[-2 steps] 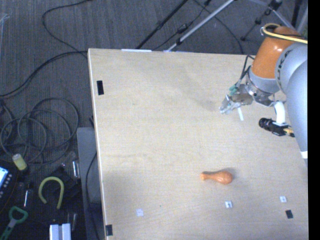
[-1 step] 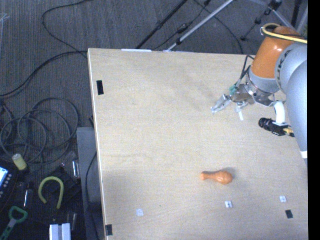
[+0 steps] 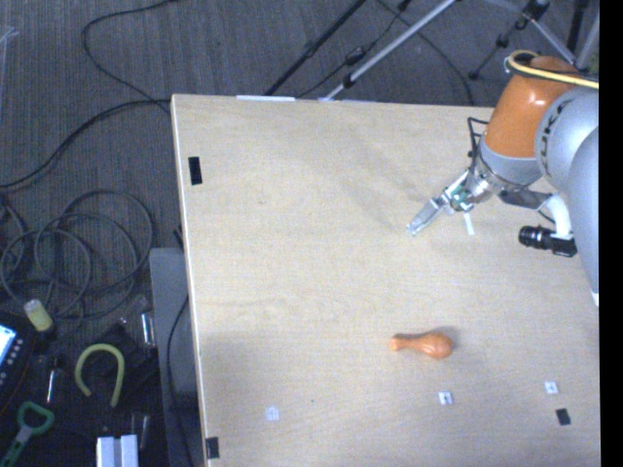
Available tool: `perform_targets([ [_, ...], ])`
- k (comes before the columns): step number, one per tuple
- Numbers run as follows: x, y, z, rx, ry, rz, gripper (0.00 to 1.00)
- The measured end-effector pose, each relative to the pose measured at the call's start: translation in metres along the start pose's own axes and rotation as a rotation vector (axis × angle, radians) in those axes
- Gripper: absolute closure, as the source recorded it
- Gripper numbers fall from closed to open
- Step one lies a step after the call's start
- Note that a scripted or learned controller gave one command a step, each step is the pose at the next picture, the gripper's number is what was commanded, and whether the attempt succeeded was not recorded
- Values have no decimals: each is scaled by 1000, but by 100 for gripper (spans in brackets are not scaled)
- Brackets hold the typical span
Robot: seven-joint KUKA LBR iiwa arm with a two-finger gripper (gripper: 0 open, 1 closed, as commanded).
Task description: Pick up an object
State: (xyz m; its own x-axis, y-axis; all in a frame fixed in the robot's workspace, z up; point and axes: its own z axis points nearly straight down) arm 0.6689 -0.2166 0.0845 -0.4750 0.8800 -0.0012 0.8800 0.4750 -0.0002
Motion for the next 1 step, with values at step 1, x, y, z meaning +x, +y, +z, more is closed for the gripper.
perform_targets([
  [1, 1, 1, -10, -4, 0, 1, 100],
])
